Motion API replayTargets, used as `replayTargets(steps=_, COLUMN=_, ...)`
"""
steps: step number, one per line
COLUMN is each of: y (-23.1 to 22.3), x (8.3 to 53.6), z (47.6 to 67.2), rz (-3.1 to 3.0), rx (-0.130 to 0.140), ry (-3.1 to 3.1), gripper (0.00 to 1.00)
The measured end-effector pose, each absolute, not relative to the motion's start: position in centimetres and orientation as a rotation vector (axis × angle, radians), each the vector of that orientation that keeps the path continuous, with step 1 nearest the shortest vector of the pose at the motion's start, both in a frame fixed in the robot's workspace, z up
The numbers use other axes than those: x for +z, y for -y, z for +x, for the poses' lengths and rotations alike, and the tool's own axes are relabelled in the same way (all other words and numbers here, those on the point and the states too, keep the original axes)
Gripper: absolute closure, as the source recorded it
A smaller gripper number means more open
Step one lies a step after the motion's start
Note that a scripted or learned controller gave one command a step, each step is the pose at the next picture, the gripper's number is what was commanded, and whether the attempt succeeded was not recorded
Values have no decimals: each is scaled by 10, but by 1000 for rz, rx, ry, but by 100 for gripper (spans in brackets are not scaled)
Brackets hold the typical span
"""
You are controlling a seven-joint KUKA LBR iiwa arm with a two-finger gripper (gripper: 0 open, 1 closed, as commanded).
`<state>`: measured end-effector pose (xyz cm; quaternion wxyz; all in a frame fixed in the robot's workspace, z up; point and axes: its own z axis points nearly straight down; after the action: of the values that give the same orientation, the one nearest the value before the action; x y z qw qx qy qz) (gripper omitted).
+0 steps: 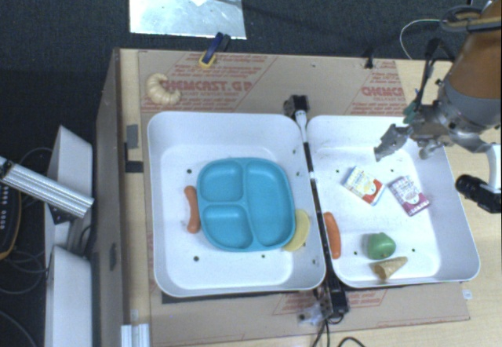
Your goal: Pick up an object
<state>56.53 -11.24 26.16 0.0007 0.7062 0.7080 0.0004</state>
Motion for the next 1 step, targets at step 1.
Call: replayTargets(steps=1, y=117, x=185, z=580, rz=2220, rx=-1, ry=-2223, gripper=0)
